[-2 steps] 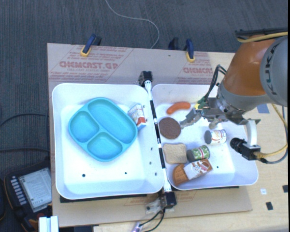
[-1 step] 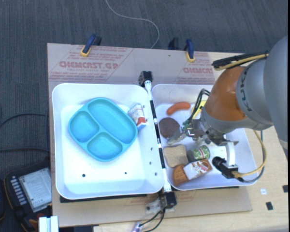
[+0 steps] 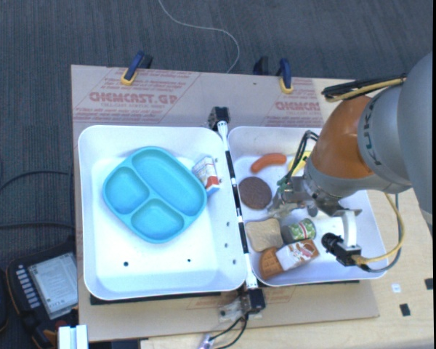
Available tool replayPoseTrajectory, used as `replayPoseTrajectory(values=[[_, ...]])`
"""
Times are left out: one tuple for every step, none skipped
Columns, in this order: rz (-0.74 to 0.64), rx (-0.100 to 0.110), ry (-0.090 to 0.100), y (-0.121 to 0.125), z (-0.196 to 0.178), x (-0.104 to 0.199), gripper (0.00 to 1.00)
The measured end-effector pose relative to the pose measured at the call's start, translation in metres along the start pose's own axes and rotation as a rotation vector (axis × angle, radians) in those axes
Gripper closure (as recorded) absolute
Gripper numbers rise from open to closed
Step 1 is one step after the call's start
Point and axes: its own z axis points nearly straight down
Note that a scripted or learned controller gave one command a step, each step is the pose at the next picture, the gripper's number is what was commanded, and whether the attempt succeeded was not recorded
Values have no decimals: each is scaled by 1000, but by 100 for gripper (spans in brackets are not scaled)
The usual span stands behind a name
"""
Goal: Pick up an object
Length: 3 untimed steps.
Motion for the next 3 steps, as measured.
replayPoseTrajectory(values=[[0, 1, 1, 0, 0, 0, 0], [-1, -4, -1, -55, 9, -3, 0], [0, -5, -1, -54, -1, -3, 100]])
